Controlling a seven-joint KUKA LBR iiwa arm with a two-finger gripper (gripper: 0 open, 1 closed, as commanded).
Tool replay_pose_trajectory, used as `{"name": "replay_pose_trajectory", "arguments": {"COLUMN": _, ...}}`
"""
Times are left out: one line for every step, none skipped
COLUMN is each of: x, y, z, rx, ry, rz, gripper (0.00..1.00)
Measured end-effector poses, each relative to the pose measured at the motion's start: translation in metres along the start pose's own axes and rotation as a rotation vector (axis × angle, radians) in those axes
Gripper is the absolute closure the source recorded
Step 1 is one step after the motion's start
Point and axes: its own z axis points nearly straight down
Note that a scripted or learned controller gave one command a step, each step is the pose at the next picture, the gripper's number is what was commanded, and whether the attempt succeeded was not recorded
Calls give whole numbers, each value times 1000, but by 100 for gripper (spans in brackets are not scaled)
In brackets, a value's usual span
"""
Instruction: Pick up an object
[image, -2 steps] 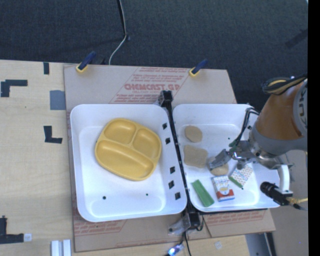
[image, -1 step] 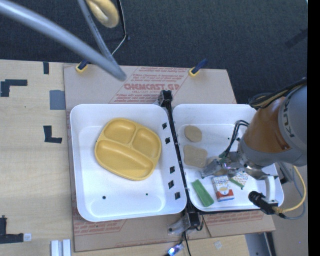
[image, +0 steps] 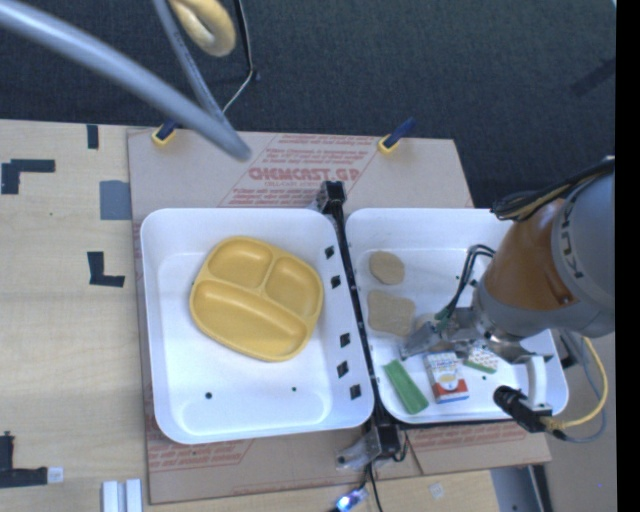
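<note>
A pale wooden worktop carries a brown cardboard sheet, with dark carpet beyond. On the sheet sit two white bins. The left bin holds a yellow divided plate. The right bin holds a round tan piece, a tan block, a green bar and a small carton. The tool hovers just above the carton; I cannot tell its state.

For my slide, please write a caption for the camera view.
Claw low in right bin among small items; yellow tray in left bin.
</note>
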Motion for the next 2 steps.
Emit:
{"name": "replay_pose_trajectory", "arguments": {"x": -1, "y": 0, "z": -11, "rx": -3, "ry": -3, "rz": 0, "gripper": 100}}
{"name": "replay_pose_trajectory", "arguments": {"x": -1, "y": 11, "z": -64, "rx": -5, "ry": -1, "rz": -1, "gripper": 100}}
